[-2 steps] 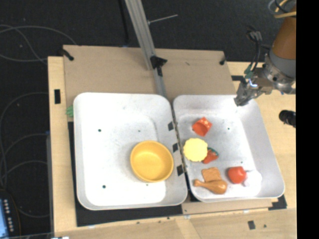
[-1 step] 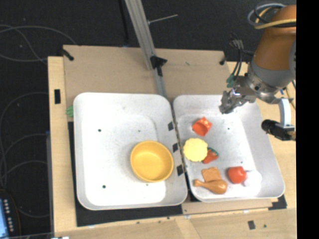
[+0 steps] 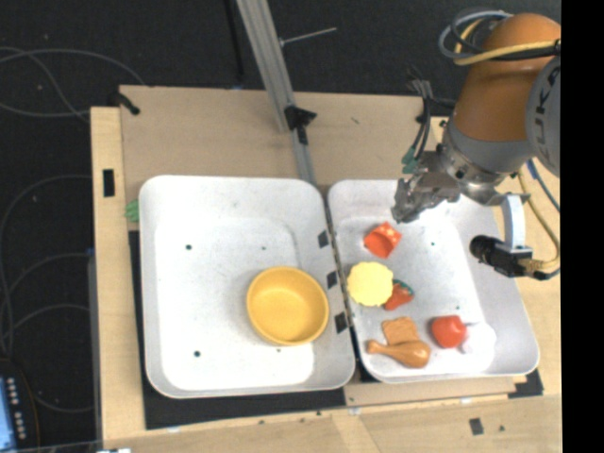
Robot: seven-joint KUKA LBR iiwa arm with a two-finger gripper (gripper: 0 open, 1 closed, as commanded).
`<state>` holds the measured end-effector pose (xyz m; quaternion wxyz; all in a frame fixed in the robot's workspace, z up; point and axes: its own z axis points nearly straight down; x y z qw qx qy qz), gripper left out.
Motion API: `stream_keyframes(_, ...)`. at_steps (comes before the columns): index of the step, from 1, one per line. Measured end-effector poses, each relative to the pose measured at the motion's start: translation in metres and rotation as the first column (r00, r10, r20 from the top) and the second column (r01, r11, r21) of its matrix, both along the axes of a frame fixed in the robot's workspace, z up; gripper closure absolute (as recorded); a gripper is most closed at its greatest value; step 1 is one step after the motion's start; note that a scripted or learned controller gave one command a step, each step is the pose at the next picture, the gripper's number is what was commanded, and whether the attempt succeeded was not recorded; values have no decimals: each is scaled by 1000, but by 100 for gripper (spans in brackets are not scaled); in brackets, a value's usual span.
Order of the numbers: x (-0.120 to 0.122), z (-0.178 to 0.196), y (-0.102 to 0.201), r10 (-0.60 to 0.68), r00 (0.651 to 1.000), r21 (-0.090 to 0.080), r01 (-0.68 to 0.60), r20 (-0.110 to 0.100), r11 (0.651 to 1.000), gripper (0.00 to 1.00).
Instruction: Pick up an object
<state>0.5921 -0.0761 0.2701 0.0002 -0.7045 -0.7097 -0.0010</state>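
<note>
We see the surface [image 3: 217, 130] carrying a left bin [image 3: 189, 225] with a yellow bowl [image 3: 287, 306] near its right wall, and a right bin [image 3: 500, 319] holding a yellow toy [image 3: 369, 283], a drumstick [image 3: 401, 351], two red pieces [image 3: 381, 241] [image 3: 448, 330] and a small brown piece [image 3: 399, 328]. The gripper [image 3: 412, 206] hangs over the right bin's far-left part, just beyond the far red piece; whether its jaws are apart or together, we cannot tell.

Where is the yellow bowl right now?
In the camera view, the yellow bowl sits in the left bin, near its lower right corner, just across the divide from the yellow flower-shaped toy in the right bin.
</note>
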Motion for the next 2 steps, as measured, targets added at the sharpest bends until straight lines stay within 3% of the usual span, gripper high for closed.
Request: stream_keyframes(2, -35, 5, 103, -3, 1000, 0, 3, -1, 1000, 100)
